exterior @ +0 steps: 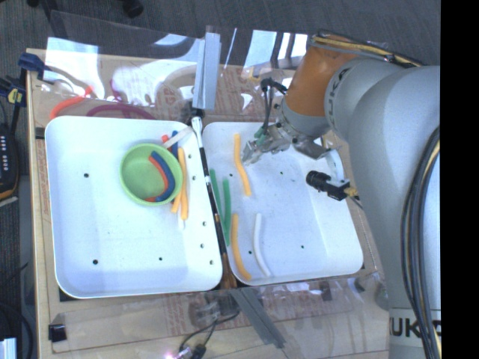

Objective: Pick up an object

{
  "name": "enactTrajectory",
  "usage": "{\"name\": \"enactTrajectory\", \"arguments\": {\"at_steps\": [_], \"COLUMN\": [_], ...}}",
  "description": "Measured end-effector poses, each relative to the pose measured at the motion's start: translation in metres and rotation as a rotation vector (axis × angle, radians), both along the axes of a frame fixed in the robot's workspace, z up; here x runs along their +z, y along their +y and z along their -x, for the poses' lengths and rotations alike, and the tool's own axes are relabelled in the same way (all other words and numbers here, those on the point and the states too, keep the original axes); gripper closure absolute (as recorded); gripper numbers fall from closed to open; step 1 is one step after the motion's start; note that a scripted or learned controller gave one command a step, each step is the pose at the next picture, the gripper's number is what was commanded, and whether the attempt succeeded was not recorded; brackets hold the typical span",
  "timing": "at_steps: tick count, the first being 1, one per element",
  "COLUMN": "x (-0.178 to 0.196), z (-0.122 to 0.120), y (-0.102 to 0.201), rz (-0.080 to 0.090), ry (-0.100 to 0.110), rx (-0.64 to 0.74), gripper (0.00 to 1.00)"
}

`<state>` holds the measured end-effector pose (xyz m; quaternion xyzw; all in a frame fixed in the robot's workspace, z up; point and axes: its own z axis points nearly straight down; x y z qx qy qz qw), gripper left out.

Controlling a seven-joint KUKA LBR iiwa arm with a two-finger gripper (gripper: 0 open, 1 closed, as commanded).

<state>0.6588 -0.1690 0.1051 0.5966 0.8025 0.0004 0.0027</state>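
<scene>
Jaws' state cannot be told, blurred over the right bin (329, 230) beside an orange stick (241, 163).

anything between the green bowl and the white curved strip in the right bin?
In the camera view, between the green plastic bowl and the white curved strip lie orange sticks, the bins' adjoining rims, green strips and an orange strip.

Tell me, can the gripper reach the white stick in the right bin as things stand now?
Probably yes. The white stick lies flat in the right bin with nothing over it, and the gripper hovers in the same bin.
</scene>
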Motion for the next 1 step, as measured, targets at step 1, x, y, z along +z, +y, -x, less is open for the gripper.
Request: {"name": "enactTrajectory", "arguments": {"at_steps": [1], "x": [0.0], "z": [0.0], "y": [0.0001], "rz": [0.0], "ry": [0.0], "rx": [0.0], "gripper": [0.0]}}
